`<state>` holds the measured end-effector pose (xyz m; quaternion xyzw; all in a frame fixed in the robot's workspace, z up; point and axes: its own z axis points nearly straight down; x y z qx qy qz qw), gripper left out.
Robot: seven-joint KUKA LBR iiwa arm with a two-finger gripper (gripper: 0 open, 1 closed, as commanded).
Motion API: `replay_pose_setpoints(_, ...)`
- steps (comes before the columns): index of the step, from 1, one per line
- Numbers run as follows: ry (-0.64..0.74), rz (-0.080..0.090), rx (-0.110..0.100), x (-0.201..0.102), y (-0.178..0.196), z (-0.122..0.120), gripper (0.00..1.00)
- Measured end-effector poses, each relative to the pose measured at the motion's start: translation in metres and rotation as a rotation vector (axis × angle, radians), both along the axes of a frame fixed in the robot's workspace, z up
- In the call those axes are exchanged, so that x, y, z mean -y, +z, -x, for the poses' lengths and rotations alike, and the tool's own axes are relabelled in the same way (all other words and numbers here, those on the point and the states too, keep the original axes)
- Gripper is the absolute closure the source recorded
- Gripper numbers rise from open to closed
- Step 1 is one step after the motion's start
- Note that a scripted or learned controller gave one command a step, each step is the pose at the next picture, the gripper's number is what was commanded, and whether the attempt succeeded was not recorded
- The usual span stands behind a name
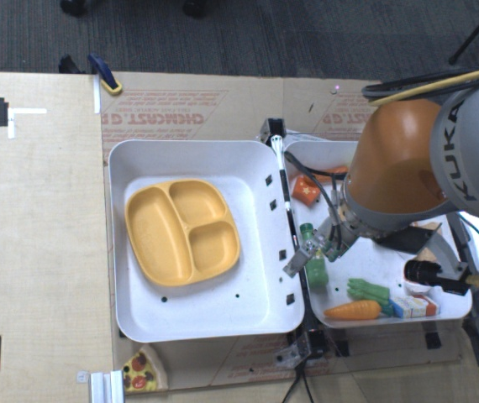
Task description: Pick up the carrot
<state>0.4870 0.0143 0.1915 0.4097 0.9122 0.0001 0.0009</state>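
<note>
The orange carrot (353, 311) lies on its side along the front wall of the right bin (382, 259), its tip pointing left. My gripper (305, 257) hangs low at the left edge of that bin, up and to the left of the carrot and apart from it. A green bottle-like thing (314, 269) sits right at the gripper. The big orange and grey wrist hides much of the bin's middle and back.
A green vegetable (367, 290) lies just behind the carrot, with a small white, red and blue box (415, 306) to its right. A red-orange item (307, 191) sits at the back left. The left bin (256, 292) holds a yellow divided plate (182, 230).
</note>
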Motion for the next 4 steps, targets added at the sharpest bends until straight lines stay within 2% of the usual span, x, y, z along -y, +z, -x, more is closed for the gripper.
replay_pose_setpoints(1,0.485,0.001,0.002,0.069,0.0,-0.061,0.0)
replay_pose_setpoints(2,1.009,0.0,0.001,0.052,0.0,0.008,0.0)
replay_pose_setpoints(3,1.214,0.001,0.003,0.002,0.0,-0.015,0.0)
replay_pose_setpoints(4,1.285,0.0,0.002,-0.066,0.0,-0.065,0.0)
